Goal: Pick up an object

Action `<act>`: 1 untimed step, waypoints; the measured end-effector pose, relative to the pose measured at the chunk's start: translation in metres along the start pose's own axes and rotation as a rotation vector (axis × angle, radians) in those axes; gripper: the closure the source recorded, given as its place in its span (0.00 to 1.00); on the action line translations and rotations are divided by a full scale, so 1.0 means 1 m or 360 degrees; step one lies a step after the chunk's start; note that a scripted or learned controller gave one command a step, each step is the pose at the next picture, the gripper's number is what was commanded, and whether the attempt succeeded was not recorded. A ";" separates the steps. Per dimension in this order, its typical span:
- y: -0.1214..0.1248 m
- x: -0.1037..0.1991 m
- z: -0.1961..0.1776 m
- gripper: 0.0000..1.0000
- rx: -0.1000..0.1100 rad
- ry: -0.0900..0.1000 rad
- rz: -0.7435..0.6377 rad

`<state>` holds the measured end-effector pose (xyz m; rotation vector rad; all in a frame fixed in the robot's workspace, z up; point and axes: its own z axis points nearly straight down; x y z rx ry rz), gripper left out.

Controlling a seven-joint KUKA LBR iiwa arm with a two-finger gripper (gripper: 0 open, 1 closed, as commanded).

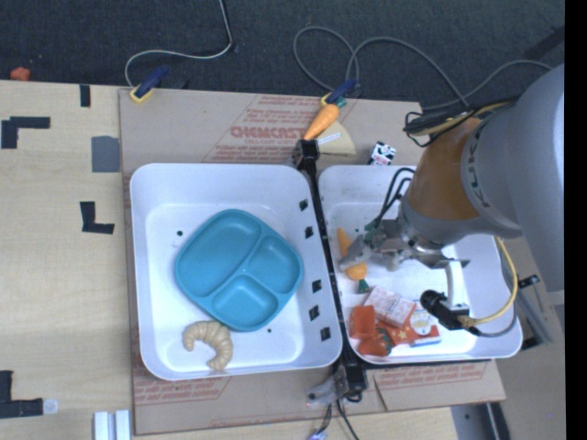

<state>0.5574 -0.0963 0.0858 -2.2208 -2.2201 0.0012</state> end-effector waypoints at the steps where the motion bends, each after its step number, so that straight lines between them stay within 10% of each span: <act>1: 0.060 -0.005 0.000 0.00 -0.0010 -0.0003 -0.0002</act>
